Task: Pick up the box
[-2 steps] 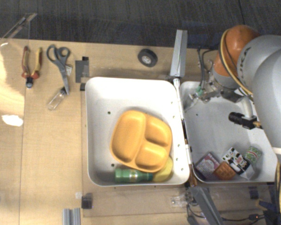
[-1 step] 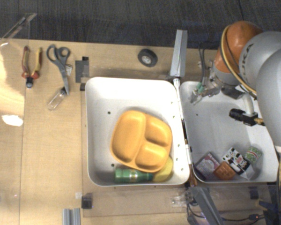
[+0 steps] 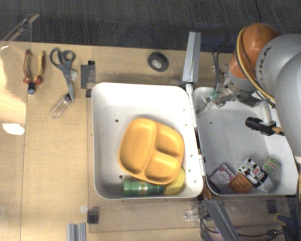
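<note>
- The box [image 3: 253, 172], a small carton with a black-and-white pattern, lies flat in the near corner of the right bin [image 3: 226, 134], touching an orange-brown packet [image 3: 239, 183] on its left and just beside a small green-lidded tub [image 3: 271, 165] on its right.
- A purple-pink packet [image 3: 221, 175] lies at the left of that cluster, against the orange-brown packet.
- The box is well apart from the claw [image 3: 214, 97]: it sits at the bin's near end, the claw over the bin's far left corner.
- In the left bin [image 3: 105, 134] an upturned yellow divided tray [image 3: 151, 150] rests near the middle, overlapping a green bottle [image 3: 139, 187] lying along the near wall and a yellow-green round thing [image 3: 176, 183] at its near right.
- The grey arm [image 3: 291, 84] enters from the right and bends leftward; its orange band [image 3: 251, 49] shows above the wrist, which slants down toward the far left corner of the right bin.
- Whether the claw is spread or pressed together I cannot tell; nothing is visible between its tips.
- A black cylindrical part [image 3: 258, 125] with a cable juts from the arm over the right bin.
- The wooden bench [image 3: 40, 174] carries, on its far left, red-handled pliers [image 3: 32, 72], scissors [image 3: 65, 72] and a roll of black tape [image 3: 158, 61].
- Beyond the bench lies dark carpet [image 3: 115, 9].
</note>
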Controlling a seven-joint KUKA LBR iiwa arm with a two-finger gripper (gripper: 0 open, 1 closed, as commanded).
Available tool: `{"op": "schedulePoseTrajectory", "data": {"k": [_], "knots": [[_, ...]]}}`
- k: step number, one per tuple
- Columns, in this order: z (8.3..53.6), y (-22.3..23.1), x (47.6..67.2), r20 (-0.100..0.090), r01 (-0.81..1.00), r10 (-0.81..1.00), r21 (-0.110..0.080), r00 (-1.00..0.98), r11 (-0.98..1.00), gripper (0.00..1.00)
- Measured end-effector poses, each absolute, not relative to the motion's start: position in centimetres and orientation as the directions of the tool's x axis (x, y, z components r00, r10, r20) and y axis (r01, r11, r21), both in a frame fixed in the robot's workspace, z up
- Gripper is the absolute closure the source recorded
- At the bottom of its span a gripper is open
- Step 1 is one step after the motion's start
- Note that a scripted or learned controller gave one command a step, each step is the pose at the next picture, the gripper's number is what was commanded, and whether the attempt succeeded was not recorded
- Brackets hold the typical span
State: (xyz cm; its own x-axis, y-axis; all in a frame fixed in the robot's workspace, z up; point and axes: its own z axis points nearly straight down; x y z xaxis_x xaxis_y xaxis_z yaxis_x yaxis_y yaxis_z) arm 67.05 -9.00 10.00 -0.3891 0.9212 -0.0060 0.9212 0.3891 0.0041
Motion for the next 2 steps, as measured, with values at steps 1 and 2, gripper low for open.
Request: {"op": "schedulePoseTrajectory", "data": {"k": [1,2], "knots": [[9.1,-10.2,62.4,-0.001,0.978,0.978,0.004,-0.208,0.208,0.0],[8.7,-14.9,66.1,-0.004,0.894,0.894,0.005,-0.448,0.448,0.0]]}}
